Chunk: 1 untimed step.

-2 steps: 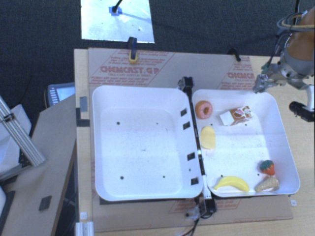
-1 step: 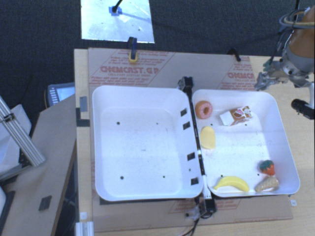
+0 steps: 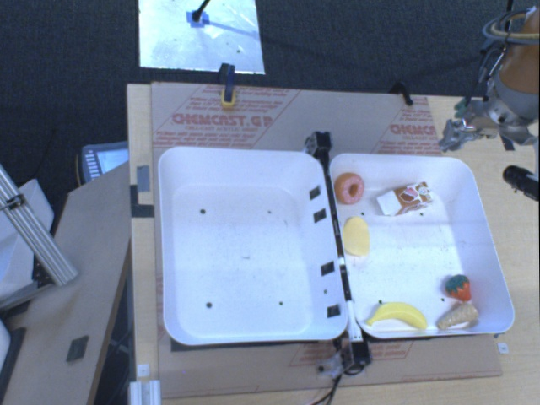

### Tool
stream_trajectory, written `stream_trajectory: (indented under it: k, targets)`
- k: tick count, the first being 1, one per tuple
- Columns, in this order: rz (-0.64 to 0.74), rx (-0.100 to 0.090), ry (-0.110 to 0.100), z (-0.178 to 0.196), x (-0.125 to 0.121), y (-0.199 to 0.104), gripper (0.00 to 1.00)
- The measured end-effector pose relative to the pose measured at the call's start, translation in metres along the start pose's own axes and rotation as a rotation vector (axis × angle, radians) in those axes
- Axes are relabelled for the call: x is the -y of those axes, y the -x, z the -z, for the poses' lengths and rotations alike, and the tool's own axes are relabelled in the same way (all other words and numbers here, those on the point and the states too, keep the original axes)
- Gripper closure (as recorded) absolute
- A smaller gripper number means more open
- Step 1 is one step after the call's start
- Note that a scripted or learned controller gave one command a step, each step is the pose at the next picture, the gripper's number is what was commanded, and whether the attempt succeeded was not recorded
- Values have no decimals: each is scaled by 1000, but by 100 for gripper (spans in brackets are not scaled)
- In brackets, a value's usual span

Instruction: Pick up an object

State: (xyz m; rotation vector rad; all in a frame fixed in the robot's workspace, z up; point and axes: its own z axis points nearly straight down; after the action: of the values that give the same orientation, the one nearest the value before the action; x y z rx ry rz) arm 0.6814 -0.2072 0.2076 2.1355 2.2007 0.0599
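- Objects all sit in the right bin, below and left of the hand.
- Closest to hand: doughnut and a white-and-brown toy.
- Yellow oval piece lies lower, by the divider.
- Farthest: banana, strawberry, cone-shaped piece.
- Hand hangs over the surface outside the bin's top-right corner; finger state: can't tell.

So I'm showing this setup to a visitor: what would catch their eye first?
Probably the toy food scattered in the right bin: a pink donut near the divider, a yellow banana along the front edge, a strawberry at the right. The end effector hangs beyond that bin's far right corner.
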Motion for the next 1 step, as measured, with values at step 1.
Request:
stream_trajectory:
  k: [1]
  targets:
    - [2,2,5,11,-2,1,100]
